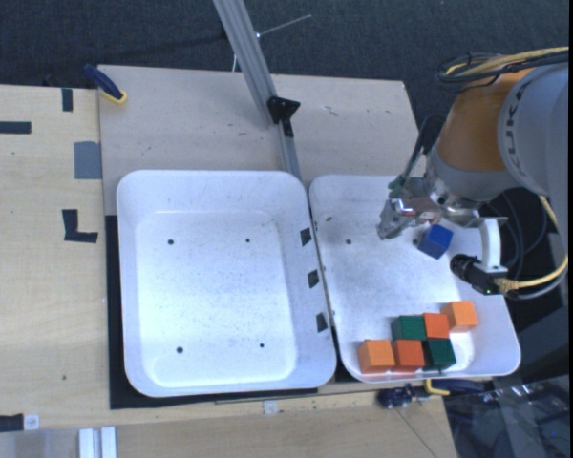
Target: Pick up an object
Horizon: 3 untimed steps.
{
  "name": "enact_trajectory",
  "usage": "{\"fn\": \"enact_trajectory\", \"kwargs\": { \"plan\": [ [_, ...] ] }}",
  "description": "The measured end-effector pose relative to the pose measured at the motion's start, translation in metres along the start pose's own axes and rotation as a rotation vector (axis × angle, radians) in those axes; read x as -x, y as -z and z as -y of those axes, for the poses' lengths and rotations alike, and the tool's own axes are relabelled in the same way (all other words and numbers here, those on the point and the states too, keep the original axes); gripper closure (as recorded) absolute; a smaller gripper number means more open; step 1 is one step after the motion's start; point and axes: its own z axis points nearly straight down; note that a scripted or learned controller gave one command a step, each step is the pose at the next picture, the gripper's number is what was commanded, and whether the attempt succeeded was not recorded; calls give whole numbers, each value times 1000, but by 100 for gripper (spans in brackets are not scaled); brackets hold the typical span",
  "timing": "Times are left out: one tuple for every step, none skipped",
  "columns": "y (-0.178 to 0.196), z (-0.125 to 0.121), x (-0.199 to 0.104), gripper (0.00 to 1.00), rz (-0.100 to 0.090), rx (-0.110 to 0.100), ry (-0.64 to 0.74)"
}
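Blocks fill the near corner of the right bin (pixel 363 256): orange blocks (pixel 376 354) and green blocks (pixel 410 327) packed touching one another. A blue block (pixel 435 241) sits apart from them, up the same bin, just beside the claw (pixel 398 219). Whether the claw is released or clenched cannot be told. The left bin (pixel 134 256) touches the right bin on the counter (pixel 38 256).
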Motion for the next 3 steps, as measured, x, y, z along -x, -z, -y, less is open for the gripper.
{"fn": "enact_trajectory", "kwargs": {
  "plan": [
    [43, -2, -4, 100, 0, 1, 1],
    [88, -3, -4, 100, 0, 1, 2],
    [88, 0, -62, 100, -2, -4, 6]
  ]
}}
